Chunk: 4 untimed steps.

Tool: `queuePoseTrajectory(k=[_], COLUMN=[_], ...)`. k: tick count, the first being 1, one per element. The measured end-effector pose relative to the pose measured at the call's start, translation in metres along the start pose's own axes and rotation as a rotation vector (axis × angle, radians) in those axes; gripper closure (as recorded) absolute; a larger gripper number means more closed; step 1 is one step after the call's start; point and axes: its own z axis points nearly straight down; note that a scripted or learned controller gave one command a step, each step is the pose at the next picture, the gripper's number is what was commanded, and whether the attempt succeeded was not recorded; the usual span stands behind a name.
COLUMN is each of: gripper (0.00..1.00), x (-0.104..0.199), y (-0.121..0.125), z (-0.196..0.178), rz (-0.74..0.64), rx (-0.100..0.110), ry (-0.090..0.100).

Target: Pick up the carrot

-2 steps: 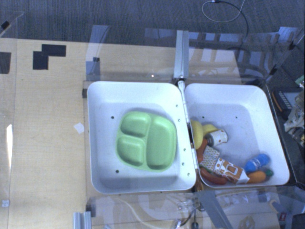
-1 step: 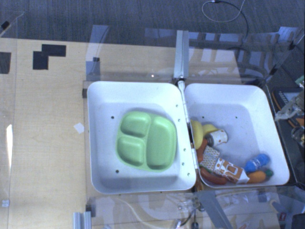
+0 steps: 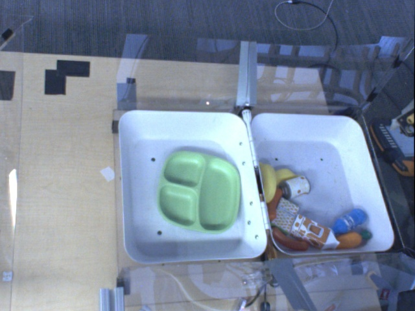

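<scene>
Carrot against right bin near edge, probably touching

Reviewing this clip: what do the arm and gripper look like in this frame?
Its colours and markings can't be judged from this frame. What the bins hold: a green divided plate in the left bin, the carrot among clutter in the right bin.

A green tray is seen in the left bin; a carrot is seen at five o'clock in the right bin.
</scene>
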Motion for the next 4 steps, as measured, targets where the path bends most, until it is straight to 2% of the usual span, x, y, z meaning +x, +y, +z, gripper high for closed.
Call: queuePoseTrajectory(k=[1, 2, 3, 4], gripper=[0.00, 0.00, 0.00, 0.00], x=[0.087, 0.161, 0.177, 0.177], y=[-0.042, -0.049, -0.073, -0.061], z=[-0.046, -0.050, -0.050, 0.057], rz=[0.215, 0.222, 0.222, 0.222], rx=[0.000, 0.001, 0.001, 0.003], ry=[0.002, 0.003, 0.004, -0.003])
